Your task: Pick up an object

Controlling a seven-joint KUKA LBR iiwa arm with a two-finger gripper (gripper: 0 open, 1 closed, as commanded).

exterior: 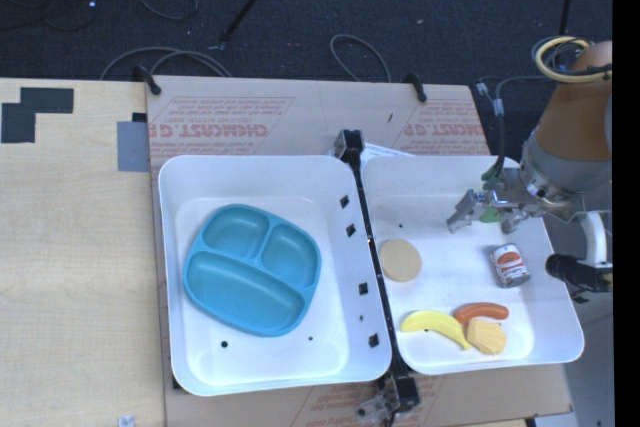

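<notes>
Pincer hangs over the upper part of the right bin; I cannot tell its state. Just below it lies a small can, a round biscuit to its left. Nearer me I see a sausage, corn and a banana. The left bin holds a blue tray.
</notes>
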